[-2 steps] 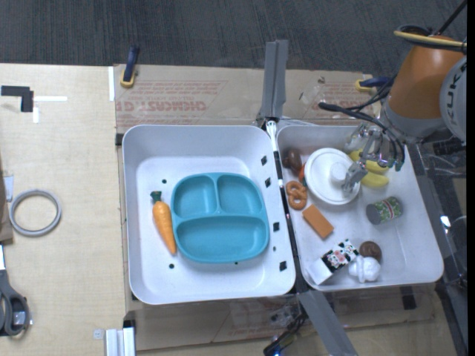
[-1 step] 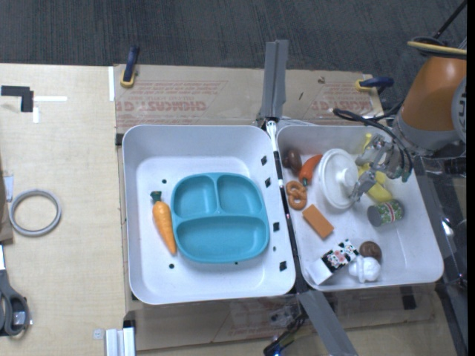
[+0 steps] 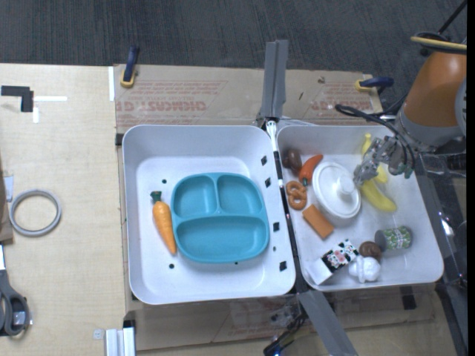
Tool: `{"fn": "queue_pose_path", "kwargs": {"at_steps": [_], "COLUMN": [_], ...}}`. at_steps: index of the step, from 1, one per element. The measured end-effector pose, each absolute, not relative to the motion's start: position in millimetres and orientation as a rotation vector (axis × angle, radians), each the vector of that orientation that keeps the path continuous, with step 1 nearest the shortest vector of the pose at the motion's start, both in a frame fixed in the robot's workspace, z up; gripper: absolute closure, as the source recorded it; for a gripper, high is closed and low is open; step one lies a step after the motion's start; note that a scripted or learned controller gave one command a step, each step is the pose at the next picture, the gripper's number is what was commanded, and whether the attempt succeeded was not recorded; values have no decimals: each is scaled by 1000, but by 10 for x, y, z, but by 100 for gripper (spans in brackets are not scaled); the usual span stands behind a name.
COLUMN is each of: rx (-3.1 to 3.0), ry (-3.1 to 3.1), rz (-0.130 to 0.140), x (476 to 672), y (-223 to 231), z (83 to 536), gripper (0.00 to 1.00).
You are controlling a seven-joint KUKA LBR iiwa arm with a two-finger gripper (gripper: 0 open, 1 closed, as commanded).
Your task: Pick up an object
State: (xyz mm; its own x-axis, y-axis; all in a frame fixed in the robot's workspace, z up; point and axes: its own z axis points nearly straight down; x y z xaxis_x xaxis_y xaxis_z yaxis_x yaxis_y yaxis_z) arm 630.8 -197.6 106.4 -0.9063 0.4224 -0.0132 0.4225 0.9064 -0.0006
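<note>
My gripper (image 3: 368,172) hangs over the right bin (image 3: 424,221), at its upper right, on the grey arm with the orange band (image 3: 438,80). It sits just above the top end of a yellow banana (image 3: 381,198) and beside a white round bowl (image 3: 338,190). Nothing shows held in it. Around them lie an orange pepper (image 3: 310,167), a pretzel (image 3: 296,194), an orange block (image 3: 318,221), a cow-patterned box (image 3: 338,259), a green can (image 3: 395,238) and a white garlic-like piece (image 3: 365,270).
The left bin (image 3: 141,199) holds a blue divided plate (image 3: 220,217) with a carrot (image 3: 164,225) lying at its left. A grey divider post (image 3: 274,80) stands between the bins at the back. A tape ring (image 3: 33,212) lies on the bench at left.
</note>
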Motion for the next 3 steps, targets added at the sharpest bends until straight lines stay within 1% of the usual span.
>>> {"fn": "queue_pose_path", "kwargs": {"at_steps": [1,2,3], "rx": [703,1276,1338], "ry": [3057,2868,2838], "rz": [0,-2,1], "x": [6236,5999,6157], "y": [-1585,-1909,-1308], "z": [2385,923,1882], "gripper": [100,100,100]}}
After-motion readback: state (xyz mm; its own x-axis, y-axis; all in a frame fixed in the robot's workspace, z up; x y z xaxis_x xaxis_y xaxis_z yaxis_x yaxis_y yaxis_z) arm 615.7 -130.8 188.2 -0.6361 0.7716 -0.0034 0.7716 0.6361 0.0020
